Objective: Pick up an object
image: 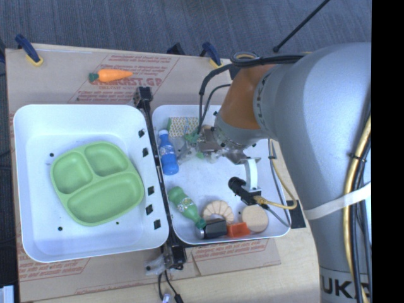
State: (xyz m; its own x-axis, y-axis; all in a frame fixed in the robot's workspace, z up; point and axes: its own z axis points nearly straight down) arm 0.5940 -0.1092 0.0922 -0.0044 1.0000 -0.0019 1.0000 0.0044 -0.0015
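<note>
The right bin [278,231] holds several objects. A blue bottle [168,154] lies along its left wall, and a green bottle [184,204] lies below it. A patterned yellow-green pad [182,125] sits in the top left corner. Along the front wall are a ridged tan shell shape [218,208], a round wooden disc [255,218], a small orange block [238,230] and a dark grey item [213,229]. My gripper [202,145] is low in the upper part of this bin, just right of the blue bottle and below the pad. The wrist hides what lies under it.
The left bin [28,122] holds a green divided plate [97,182]. A toy carrot [111,76] lies on the cardboard behind the bins. Blue clamps [28,49] sit on the bench's far edge. The arm's bulk covers the right bin's right side.
</note>
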